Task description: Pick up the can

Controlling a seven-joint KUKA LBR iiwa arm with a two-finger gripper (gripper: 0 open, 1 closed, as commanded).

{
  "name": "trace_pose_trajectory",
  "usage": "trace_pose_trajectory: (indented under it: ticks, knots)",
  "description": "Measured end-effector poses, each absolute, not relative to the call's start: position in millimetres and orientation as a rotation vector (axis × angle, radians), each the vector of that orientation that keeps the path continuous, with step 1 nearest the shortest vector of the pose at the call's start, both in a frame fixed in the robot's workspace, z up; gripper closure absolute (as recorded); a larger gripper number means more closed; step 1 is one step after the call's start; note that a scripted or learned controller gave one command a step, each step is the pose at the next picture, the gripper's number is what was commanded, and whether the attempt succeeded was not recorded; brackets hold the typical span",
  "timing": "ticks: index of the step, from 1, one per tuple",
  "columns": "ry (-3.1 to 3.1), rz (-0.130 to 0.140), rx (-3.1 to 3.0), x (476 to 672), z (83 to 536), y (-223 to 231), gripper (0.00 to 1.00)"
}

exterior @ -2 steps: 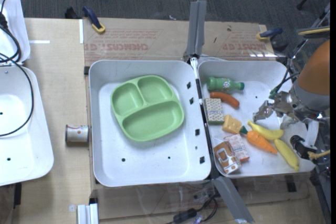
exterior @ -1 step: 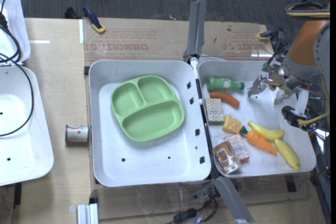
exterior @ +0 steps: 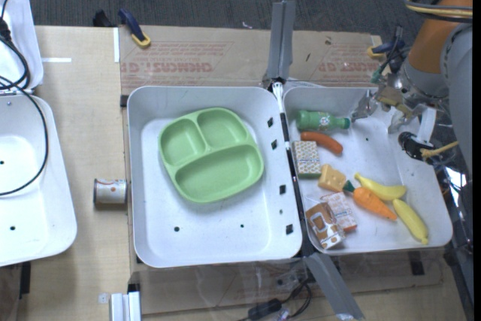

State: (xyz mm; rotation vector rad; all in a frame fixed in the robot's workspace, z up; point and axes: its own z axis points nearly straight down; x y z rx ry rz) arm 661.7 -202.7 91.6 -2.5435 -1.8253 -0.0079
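Here the can (exterior: 110,192) lies on its side on the bench, just outside the left bin (exterior: 143,162) at nine o'clock. The gripper (exterior: 383,103) hovers over the right bin at two o'clock, jaw state unclear. It should cross both bins and align across the can's round body

The arm (exterior: 451,49) is grey, rounded, with an orange band just above the wrist. A yellow-edged black cable loops over that band. Below it, the gripper (exterior: 379,103) is bare metal with beige and black parts, and thin cables trail beside the wrist.
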Motion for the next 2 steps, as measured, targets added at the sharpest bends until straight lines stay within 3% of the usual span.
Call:
trace_pose_trajectory:
  ticks: [1,2]
  knots:
    - [-1.743,-0.004,-2.604,601.9,95,-202,0.0]
    - [-1.69,-0.003,-2.645,660.4,92,-199,0.0]
